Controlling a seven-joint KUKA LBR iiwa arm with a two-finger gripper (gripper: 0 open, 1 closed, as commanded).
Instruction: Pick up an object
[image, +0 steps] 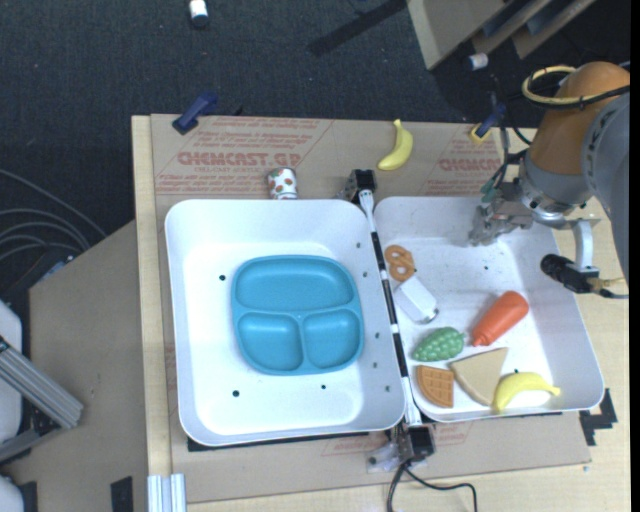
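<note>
The right bin (545, 255) holds several toy foods: a pretzel (400, 262), a white block (415, 299), a green piece (439, 345), an orange carrot (499, 317), a waffle (435, 385), a tan bread slice (478, 373) and a yellow banana (524, 388). My gripper (492, 222) hangs over the far part of that bin, above bare bin floor, well away from the foods. Nothing shows between its fingers.
The left bin (200, 300) bears a blue divided tray (296, 312). On the bench behind the bins lie a second banana (397, 148) and a small spotted cup (283, 182). A black clip (360, 186) sits at the bins' joint. The arm (570, 130) enters from the right.
</note>
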